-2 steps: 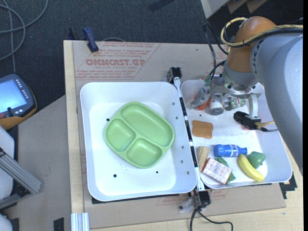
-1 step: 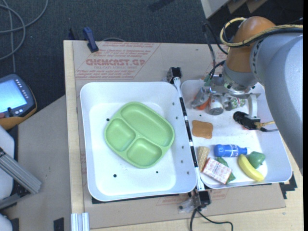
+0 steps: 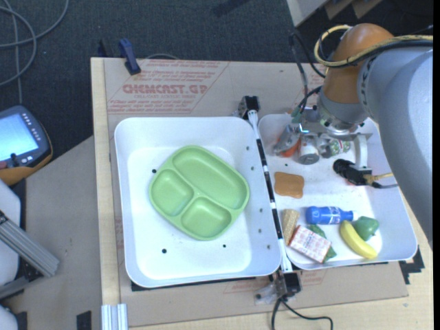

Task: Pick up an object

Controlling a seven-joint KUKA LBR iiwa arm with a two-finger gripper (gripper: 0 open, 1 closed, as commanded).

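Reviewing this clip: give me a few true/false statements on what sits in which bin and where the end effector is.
1. The green divided plate lies in the left bin. True.
2. The banana lies on the green plate. False: it lies in the right bin, near the front corner.
3. The end effector is over the far end of the right bin. True.
4. The blue bottle stands upright. False: it lies on its side.
5. The brown bread-like slice lies in the right bin, close to the divider between the bins. True.
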